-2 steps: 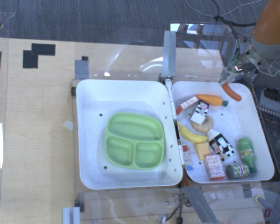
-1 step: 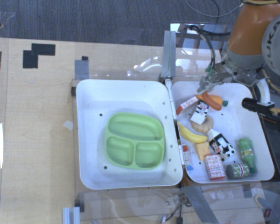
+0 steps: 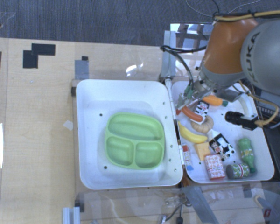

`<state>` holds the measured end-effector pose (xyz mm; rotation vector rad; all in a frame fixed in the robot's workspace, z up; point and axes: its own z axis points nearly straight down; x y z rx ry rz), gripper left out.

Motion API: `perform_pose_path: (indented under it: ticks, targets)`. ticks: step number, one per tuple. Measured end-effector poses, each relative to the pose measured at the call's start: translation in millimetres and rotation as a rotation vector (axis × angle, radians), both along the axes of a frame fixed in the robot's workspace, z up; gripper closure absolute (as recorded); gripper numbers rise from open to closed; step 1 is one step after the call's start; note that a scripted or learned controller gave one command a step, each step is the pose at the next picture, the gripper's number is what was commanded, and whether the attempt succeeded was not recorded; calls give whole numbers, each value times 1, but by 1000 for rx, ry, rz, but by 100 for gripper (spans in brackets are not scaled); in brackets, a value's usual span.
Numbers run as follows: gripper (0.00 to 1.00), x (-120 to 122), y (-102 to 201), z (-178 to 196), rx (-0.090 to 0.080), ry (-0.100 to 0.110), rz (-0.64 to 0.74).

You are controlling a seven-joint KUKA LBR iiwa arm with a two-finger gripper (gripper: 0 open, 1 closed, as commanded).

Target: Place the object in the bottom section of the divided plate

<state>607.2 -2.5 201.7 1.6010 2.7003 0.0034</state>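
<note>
Two white bins sit edge to edge. Left bin [image 3: 86, 139] holds the green divided plate [image 3: 134, 140], bare floor ringing it. At three o'clock, the right bin [image 3: 266, 169] crowds a banana [image 3: 192, 135] among toys. Farther, the gripper [image 3: 189, 94] hovers; its grasp cannot be judged.

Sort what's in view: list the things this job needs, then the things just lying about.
Job: green divided plastic plate in left white bin; gripper over the right bin's toy pile.

Lying about: yellow toy banana, green toy bottle, red carton, black-and-white toy cow.
</note>
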Motion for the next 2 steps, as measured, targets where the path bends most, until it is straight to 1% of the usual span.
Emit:
perform_pose_path:
  ticks: [1,2]
  targets:
    - [100,-14,103,-17,1,0,134]
    - [0,-14,102,-17,1,-1,133]
